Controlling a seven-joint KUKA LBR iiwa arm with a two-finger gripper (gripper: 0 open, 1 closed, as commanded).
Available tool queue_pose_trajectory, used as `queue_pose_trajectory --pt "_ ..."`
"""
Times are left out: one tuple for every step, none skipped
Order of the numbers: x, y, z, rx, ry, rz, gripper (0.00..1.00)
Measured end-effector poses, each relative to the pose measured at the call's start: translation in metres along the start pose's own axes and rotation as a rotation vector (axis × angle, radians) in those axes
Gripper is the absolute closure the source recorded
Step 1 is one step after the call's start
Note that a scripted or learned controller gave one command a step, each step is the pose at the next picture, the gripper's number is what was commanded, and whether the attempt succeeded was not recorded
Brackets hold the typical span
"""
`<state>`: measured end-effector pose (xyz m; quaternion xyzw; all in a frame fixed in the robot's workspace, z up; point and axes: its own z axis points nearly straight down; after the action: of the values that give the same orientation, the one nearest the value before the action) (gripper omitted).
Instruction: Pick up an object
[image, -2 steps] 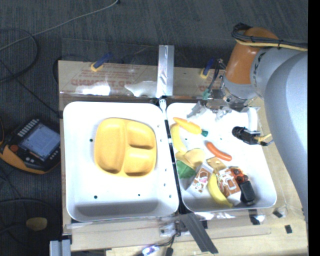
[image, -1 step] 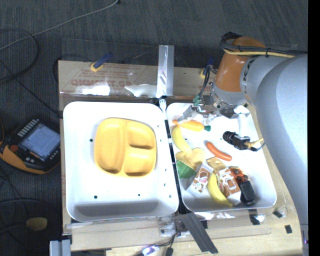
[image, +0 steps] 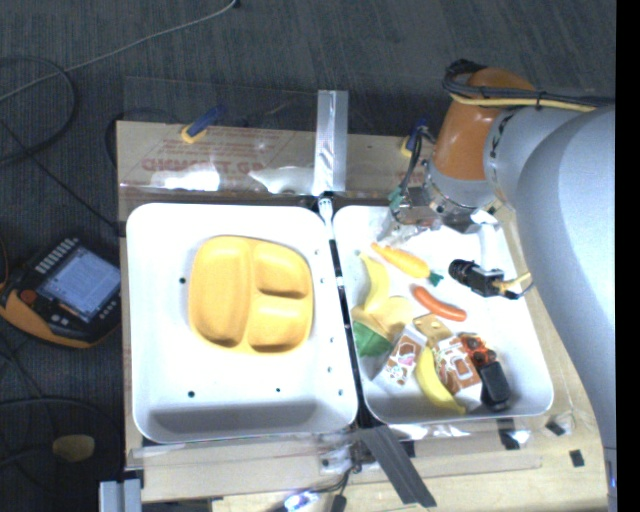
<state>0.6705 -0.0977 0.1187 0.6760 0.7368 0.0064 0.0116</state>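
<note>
Gripper (image: 405, 222) dips into the right bin's (image: 535, 352) far corner, just above the toy corn cob (image: 401, 261), lining up a grab; whether it's spread I cannot tell.

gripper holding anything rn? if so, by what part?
Cannot be told. The two-finger gripper sits at the far edge of the right white bin, just above the yellow-orange corn-shaped toy; no object shows between its fingers, and their state is unclear.
</note>
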Motion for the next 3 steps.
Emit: queue_pose_trajectory --pt "0.000 0.000 0.000 0.000 0.000 0.000 0.00" --pt "0.004 0.000 -0.065 0.028 0.002 0.249 0.00" --pt "-0.018 -0.003 0.031 0.021 0.001 0.235 0.00"
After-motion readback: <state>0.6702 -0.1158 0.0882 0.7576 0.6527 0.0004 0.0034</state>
